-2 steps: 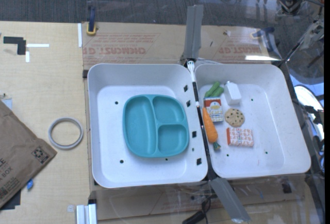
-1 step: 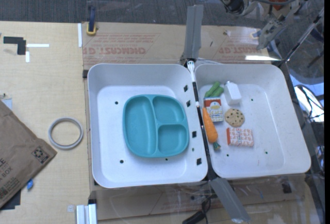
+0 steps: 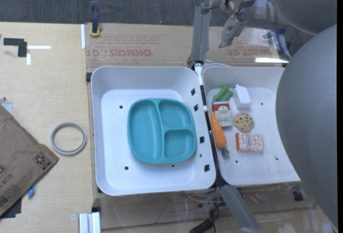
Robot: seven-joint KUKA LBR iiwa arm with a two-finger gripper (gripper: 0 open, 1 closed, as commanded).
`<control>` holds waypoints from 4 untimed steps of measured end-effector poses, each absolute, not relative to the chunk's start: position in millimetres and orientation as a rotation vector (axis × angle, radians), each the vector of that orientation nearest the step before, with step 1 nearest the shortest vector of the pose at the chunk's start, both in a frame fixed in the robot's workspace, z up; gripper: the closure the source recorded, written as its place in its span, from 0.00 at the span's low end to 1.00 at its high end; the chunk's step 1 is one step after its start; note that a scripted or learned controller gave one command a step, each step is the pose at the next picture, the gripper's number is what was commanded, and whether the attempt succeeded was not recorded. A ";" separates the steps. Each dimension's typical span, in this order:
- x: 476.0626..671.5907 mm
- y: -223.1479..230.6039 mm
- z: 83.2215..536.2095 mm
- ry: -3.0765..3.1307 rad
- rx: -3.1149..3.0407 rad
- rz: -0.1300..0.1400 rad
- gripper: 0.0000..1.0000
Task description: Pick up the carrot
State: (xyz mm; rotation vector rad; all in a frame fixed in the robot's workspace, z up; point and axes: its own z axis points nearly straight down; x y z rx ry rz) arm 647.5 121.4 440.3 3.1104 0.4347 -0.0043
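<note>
The carrot lies in the right bin (against its left wall), while the gripper hangs released above the bench.

Two bins, one tray, one carrot

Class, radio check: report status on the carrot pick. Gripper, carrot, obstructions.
Gripper raised beyond the bins, holding nothing. Carrot lies in right bin, against the divider wall. Small carton and cookie close beside it.
</note>
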 end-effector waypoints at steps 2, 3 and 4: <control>647.3 121.6 440.3 0.435 3.110 -0.005 0.00; 647.3 121.6 440.4 0.435 3.110 -0.005 0.00; 647.3 121.6 440.4 0.435 3.110 -0.005 0.00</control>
